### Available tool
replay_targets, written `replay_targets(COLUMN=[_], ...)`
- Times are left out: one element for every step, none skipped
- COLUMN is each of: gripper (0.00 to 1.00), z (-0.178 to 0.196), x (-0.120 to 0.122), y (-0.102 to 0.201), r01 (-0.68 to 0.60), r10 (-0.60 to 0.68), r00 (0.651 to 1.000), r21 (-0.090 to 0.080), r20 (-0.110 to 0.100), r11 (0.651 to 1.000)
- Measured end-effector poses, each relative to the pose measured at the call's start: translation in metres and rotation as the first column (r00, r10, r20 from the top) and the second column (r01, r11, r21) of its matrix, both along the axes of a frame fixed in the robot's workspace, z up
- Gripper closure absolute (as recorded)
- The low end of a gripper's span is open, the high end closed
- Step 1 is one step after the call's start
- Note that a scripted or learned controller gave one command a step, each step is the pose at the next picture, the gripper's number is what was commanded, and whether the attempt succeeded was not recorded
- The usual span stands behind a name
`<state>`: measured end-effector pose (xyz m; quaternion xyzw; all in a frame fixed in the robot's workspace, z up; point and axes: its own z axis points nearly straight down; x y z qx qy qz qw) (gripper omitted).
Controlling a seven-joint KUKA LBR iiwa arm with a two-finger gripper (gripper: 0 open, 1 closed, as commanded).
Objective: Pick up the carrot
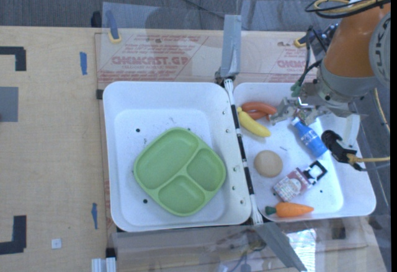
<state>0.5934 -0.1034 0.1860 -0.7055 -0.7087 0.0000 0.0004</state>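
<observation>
Orange carrot (291, 209) at bin's near edge, well apart from pincer (290, 108).

gripper: my gripper (296, 106) is hanging over the back of the right bin (356, 199), arm coming in from the right

carrot: the carrot (291, 209) is way off from my fingers, lying flat at the near rim of the same bin, green end pointing left

banana: the banana (253, 124) sits just left of my gripper, with an orange-red sausage thing (258, 108) right behind it

bottle: the blue bottle (308, 136) is basically under me, tilted

egg: a tan egg (268, 163) sits between me and the carrot

plate: the green plate (180, 171) is over in the left bin (118, 134), well apart from me
</observation>
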Motion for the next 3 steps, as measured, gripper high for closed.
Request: replay_targets(gripper=[1.0, 1.0, 1.0], z=[0.01, -0.075, -0.097], x=[0.001, -0.038, -0.092], y=[0.0, -0.083, -0.01], r01=[0.001, 0.159, 0.272], r10=[-0.001, -0.159, -0.272], r00=[1.0, 0.987, 0.962], r21=[0.0, 0.0, 0.0], r20=[0.003, 0.0, 0.009], r11=[1.0, 0.987, 0.962])
